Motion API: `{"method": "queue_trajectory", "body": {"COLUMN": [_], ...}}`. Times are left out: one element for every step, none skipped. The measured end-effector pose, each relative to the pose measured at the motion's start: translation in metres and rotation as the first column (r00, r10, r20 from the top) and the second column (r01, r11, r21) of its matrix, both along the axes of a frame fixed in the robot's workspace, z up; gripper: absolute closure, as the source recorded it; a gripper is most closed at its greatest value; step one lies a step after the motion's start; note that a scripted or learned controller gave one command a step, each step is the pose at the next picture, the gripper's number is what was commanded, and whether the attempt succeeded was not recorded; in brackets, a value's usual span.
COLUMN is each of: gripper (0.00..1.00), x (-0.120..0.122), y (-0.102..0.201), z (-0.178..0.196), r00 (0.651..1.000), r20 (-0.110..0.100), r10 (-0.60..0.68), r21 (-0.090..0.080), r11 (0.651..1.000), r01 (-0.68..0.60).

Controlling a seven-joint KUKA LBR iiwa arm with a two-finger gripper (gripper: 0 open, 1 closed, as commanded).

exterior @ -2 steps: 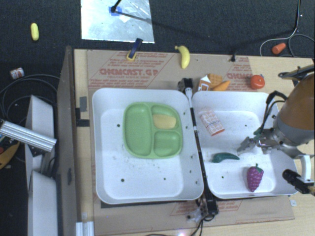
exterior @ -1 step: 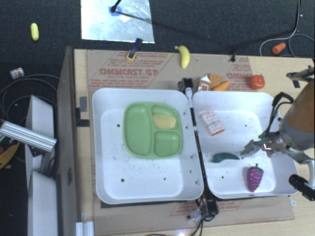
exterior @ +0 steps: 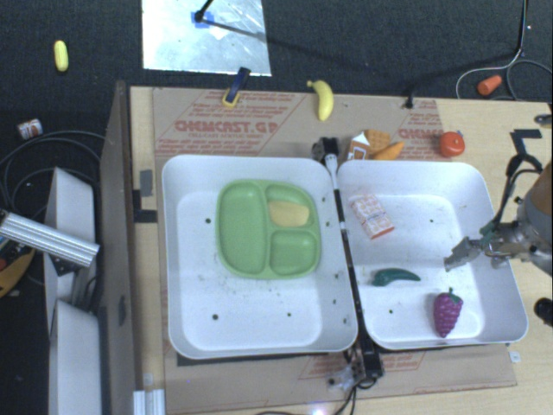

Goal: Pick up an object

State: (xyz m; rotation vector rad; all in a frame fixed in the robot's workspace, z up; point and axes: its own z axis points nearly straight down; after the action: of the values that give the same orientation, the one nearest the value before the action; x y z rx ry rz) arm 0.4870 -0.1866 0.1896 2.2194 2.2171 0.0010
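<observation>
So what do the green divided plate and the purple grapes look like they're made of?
Green divided plate: probably molded plastic, going by its uniform colour and soft sheen. Purple grapes: likely a plastic or rubber toy, with a bumpy surface and flat, even colour; too small to tell which.

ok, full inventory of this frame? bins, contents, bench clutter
bins: 2, white, side by side on the bench
divided plate: 1, green, left bin
yellow piece: 1, in the plate's upper right compartment
packet: 1, white and red, right bin, upper left
pepper: 1, dark green, right bin, middle
grapes: 1 bunch, purple, right bin, near front
banana: 1, yellow, bench behind the bins
tomato: 1, red-orange, bench behind right bin
orange items: small cluster, bench behind right bin
yellow object: 1, floor, upper left
end effector: 1, grey, over right bin's right side
</observation>
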Motion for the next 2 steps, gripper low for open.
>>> {"method": "queue_trajectory", "body": {"gripper": [0.00,0.00], "x": [-0.002,0.001], "y": [-0.002,0.013], "z": [-0.076,-0.026], "r00": [1.000,1.000], "r20": [-0.009,0.002], "r10": [0.001,0.006], "r21": [0.004,0.001], "r11": [1.000,1.000], "r01": [-0.001,-0.006]}}
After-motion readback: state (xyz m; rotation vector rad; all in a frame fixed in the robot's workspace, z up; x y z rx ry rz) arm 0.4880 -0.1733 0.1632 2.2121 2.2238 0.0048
